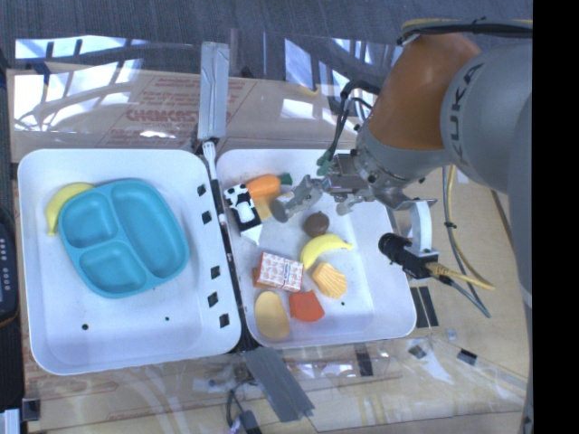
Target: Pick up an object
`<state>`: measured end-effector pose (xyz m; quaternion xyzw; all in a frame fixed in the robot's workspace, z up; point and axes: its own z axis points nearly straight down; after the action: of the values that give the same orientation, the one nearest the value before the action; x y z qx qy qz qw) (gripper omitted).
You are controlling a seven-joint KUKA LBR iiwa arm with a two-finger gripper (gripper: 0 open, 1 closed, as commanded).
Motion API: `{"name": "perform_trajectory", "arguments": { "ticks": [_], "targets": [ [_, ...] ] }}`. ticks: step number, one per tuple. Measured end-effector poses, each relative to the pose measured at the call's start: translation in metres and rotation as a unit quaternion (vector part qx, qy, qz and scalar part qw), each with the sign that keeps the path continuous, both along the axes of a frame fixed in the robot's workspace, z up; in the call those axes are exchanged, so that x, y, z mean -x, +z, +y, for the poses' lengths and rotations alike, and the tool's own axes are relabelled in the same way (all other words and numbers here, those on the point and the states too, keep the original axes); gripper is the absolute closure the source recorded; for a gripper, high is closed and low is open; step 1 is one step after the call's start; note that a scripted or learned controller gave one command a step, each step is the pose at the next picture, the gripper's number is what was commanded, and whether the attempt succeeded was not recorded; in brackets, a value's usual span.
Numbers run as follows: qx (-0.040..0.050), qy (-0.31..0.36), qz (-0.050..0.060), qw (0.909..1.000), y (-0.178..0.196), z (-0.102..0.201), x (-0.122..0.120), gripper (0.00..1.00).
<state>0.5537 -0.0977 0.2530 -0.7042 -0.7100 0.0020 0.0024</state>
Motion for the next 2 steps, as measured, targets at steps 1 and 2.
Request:
{"name": "perform_trajectory", "arguments": {
  "ticks": [1, 2],
  "targets": [
    [0.0, -0.081, -0.001, 0.9967, -0.161, -0.053, 0.034, 0.0],
    [-0.0014, -0.025, 0.007, 0.9997, -0.164, -0.065, -0.099, 0.0]
  ]
}}
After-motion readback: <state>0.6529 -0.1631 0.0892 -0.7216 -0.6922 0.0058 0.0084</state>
